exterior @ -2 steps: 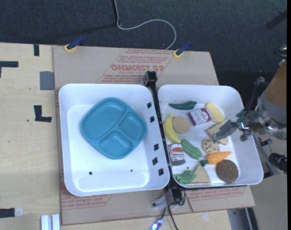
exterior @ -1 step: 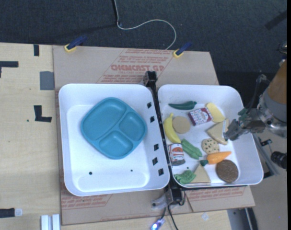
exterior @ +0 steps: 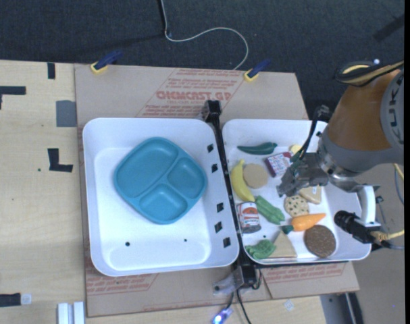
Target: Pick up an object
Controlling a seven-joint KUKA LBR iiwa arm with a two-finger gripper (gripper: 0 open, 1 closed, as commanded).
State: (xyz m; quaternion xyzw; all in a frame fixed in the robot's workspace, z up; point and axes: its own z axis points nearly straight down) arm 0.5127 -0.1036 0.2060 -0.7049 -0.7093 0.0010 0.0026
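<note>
The pincer [exterior: 294, 185], whose grip I cannot tell from here, hovers low over the cookie [exterior: 296, 204] just beside the carrot [exterior: 306, 221], and that crowding could make it nudge neighbours instead of catching anything.

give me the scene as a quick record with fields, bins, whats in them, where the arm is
left bin: holds a blue divided plate, lying flat near the middle
right bin: holds a pile of toy food
food seen: banana, green chili, carrot, can, round brown cookie
arm: reaches in from the right, over the right bin
end effector: low over the food, between the chili and the carrot
grasp: nothing seen held
under bins: cardboard sheet on a wooden bench
</note>
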